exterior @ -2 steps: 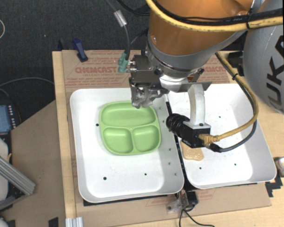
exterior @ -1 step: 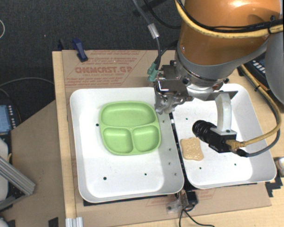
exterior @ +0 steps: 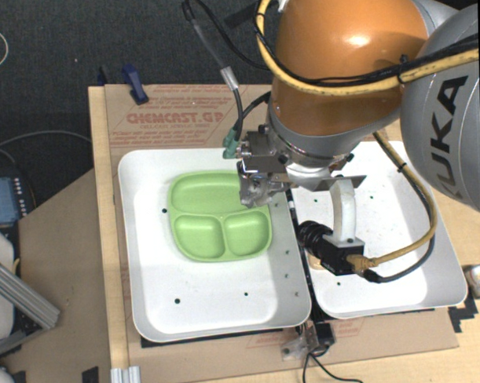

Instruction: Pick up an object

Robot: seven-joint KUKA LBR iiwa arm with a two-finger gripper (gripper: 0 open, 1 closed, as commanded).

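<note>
A light green divided plate (exterior: 213,215) with three compartments lies flat in the left white bin (exterior: 189,298), in its upper middle. My gripper (exterior: 255,188) hangs below the big orange and grey wrist, directly over the plate's right rim near the wall between the two bins. The metal gripper body hides that part of the rim, and I cannot make out whether it touches the plate.
The right white bin (exterior: 400,283) lies under the arm. Over its left side hang a black connector block (exterior: 330,250) with a tan cable (exterior: 415,239) and a white bracket (exterior: 344,211). A cardboard sheet (exterior: 174,110) lies beneath both bins.
</note>
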